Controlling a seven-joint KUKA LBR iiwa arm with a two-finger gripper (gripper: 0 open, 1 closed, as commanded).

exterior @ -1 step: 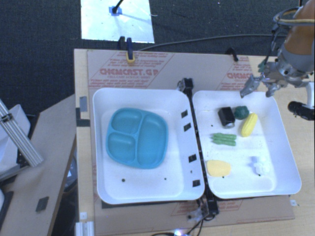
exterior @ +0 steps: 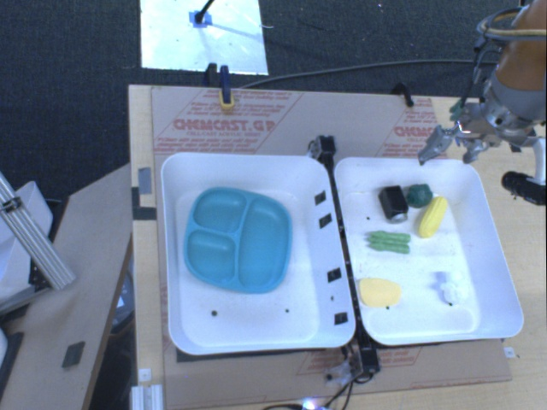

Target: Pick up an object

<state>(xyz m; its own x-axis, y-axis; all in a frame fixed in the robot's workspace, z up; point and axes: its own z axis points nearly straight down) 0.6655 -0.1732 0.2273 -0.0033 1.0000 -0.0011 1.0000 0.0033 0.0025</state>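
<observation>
Objects for the pick all lie in the right bin (exterior: 491, 254): a black block (exterior: 393, 202) and a dark green lump (exterior: 419, 195) just beside each other at the far side, a yellow corn cob (exterior: 432, 216) touching or nearly touching the green lump, a green bean pod (exterior: 389, 242) in the middle, a flat yellow piece (exterior: 379, 292) toward the near edge, and a small white thing (exterior: 449, 286) I can barely make out against the bin floor. The left bin (exterior: 171, 254) carries a blue divided plate (exterior: 238, 238).

I judge we are at the approach step: nothing is lifted. The gripper (exterior: 450, 143) hovers above the far rim of the right bin, apart from every item. Its fingers look spread, with nothing between them, though at this slant I hold that loosely.

Next, I would bring it nearer and down over one target. The corn cob looks closest, but its neighbours crowd it, so the bean pod may be cleaner.
</observation>
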